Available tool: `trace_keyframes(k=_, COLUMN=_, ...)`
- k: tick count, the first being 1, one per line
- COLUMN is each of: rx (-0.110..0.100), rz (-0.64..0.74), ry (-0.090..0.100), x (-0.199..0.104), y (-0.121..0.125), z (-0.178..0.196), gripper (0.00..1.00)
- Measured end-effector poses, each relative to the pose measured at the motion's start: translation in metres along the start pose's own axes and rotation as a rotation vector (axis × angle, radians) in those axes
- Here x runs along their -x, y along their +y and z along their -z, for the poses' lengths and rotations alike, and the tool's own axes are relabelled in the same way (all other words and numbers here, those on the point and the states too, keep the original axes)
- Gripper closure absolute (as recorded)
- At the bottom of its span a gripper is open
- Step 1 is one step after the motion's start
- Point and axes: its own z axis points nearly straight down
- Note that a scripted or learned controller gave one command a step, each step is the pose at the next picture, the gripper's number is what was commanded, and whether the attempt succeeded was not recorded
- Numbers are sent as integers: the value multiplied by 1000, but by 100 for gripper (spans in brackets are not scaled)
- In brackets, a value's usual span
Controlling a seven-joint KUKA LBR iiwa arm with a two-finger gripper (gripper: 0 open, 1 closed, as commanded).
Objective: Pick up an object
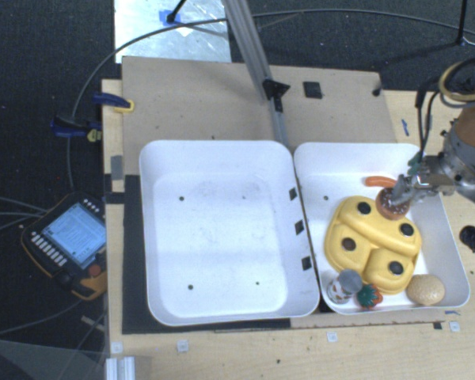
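So, starting at the front edge of the table [222, 335]: the right bin [451, 244] has all the stuff. Along its near rim there's a beige stone-like lump [426, 289] in the corner, a small green ball [369, 295], and a little grey and white thing [345, 283] I can't really identify. Just behind those sits a big yellow plastic toy [374, 244] with dark round holes in it, taking up most of the middle of that bin. The left bin [154, 212] sits right beside it.

Further back, the end effector [396, 198] is down low at the far edge of the yellow toy, touching or nearly touching it, with an orange carrot-looking piece [378, 181] just behind it. Something brownish sits right at the tip, but it's too small to tell whether that's an object or part of the tool, and I honestly can't tell how the end effector is set or whether it has anything.

Progress-wise, I'd say this is the reach-in stage at best. Nothing is visibly lifted; everything appears to rest in the bin. Grab and lift look like they're left to do.
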Motion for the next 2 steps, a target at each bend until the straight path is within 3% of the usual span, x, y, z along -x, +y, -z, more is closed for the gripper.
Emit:
trace_keyframes(k=1, rx=-4, rz=1, ry=1, x=0, y=1, z=23, gripper=100)
trace_keyframes(k=2, rx=-6, rz=4, ry=2, x=-48, y=13, z=7, gripper=100)
